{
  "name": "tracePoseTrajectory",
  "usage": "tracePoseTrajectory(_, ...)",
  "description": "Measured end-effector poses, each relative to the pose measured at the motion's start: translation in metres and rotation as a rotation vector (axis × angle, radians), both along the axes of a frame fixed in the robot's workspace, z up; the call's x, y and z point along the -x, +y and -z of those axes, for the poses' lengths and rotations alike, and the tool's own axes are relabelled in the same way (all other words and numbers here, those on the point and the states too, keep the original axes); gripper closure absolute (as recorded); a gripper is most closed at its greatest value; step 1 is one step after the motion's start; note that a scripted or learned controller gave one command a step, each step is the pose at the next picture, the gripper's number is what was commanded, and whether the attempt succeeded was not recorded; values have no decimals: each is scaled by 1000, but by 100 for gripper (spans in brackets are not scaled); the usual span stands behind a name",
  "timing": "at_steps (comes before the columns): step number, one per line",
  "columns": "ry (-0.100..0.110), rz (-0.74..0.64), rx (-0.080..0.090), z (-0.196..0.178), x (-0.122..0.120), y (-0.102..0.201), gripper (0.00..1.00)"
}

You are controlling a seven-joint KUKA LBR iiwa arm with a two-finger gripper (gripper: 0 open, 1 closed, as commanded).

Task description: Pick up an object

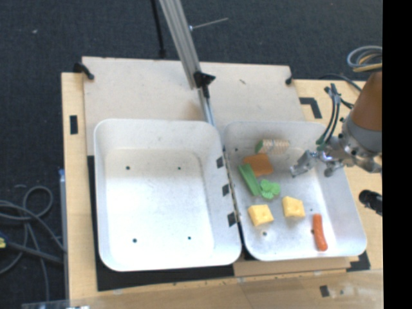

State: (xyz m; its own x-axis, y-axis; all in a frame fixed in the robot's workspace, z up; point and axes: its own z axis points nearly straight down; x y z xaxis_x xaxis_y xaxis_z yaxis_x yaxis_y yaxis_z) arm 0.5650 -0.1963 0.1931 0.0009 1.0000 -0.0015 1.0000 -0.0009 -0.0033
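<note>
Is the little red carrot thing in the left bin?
No, the red piece lies in the right bin, near its lower right corner.

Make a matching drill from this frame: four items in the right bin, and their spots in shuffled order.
Items:
1. red-orange carrot-shaped piece
2. green bean pod
3. pale ridged piece
4. yellow block

Spots:
A. far end of the right bin, by the orange-brown chunk
B. near right corner
C. right of the other yellow block
D. along the wall next to the left bin

Pairs: 1-B, 2-D, 3-A, 4-C
</note>
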Motion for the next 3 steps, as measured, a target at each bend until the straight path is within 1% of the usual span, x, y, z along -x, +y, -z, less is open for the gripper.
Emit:
tracePoseTrajectory(1,0,1,0,43,5,-1,0)
tracePoseTrajectory(2,-10,5,1,29,2,-2,100)
tracePoseTrajectory(3,-11,-4,1,-19,6,2,100)
